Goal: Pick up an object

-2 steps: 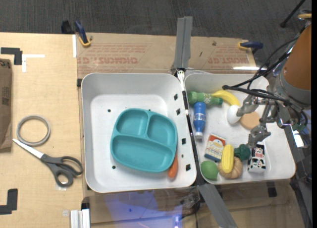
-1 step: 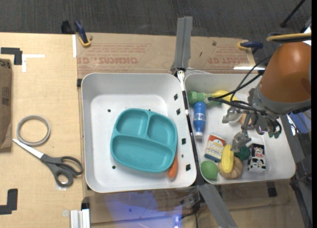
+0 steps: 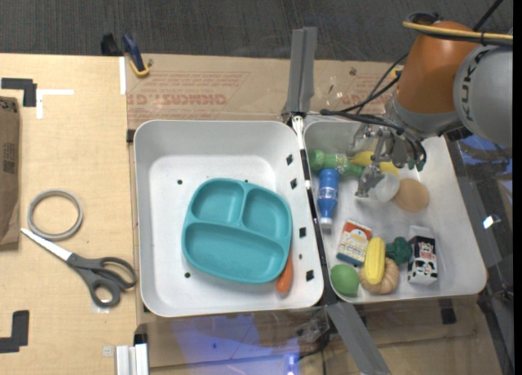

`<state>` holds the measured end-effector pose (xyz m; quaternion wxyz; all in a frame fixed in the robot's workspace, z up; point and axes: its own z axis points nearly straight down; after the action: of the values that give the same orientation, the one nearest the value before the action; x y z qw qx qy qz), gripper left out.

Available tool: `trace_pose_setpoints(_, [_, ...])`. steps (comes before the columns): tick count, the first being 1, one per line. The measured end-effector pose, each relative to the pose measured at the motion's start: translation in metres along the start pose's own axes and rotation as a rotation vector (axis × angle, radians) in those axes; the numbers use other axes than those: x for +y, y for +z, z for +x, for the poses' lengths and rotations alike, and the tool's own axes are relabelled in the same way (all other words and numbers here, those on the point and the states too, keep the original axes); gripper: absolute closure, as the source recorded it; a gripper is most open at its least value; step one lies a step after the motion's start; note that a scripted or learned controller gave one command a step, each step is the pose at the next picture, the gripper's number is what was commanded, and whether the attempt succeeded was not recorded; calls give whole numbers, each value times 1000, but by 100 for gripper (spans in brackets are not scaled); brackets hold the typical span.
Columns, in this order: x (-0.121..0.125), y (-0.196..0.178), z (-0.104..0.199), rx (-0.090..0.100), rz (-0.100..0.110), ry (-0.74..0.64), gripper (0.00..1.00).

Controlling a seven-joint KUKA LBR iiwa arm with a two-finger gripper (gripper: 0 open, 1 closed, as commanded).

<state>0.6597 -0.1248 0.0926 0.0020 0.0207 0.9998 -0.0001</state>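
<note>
Fingers at right of the frame, state unclear, should descend straight on the white object beside the egg.

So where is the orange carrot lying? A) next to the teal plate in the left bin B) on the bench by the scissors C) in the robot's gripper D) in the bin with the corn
A: the carrot lies in the left bin, against the lower right edge of the teal divided plate.
</note>
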Motion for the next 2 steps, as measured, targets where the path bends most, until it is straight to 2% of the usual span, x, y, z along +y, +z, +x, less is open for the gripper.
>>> trace_pose_setpoints(1, [1,-11,-2,-7,2,-2,100])
trace_pose_setpoints(2, [3,-132,14,-3,1,-6,100])
